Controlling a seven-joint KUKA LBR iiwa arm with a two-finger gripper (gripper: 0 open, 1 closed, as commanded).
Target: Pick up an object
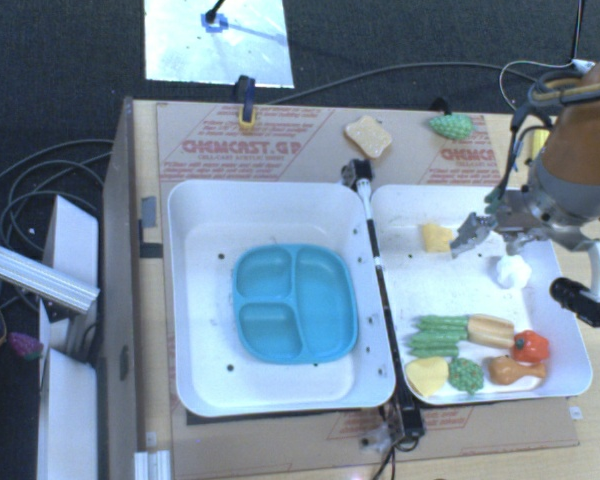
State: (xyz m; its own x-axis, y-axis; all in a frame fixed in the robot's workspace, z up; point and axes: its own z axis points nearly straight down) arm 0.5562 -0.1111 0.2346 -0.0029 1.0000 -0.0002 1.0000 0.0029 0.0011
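Observation:
My gripper (477, 236) hangs over the back of the right bin (400, 298), its fingers spread open with nothing between them. A yellow cheese-like block (437, 237) lies just left of the fingertips. A white egg-like piece (511, 271) rests to the right, below the wrist. Along the bin's front lie green beans (438, 335), a hot dog bun (490, 330), a red tomato (530, 346), a yellow wedge (428, 374), a green broccoli piece (466, 375) and an orange-brown piece (508, 370).
The left bin (195, 268) holds a blue divided plate (295, 303). On the cardboard behind the bins sit a toast slice (368, 136) and a green toy (452, 126). A clamp (245, 103) stands at the back left. Cables trail off the bench to the left.

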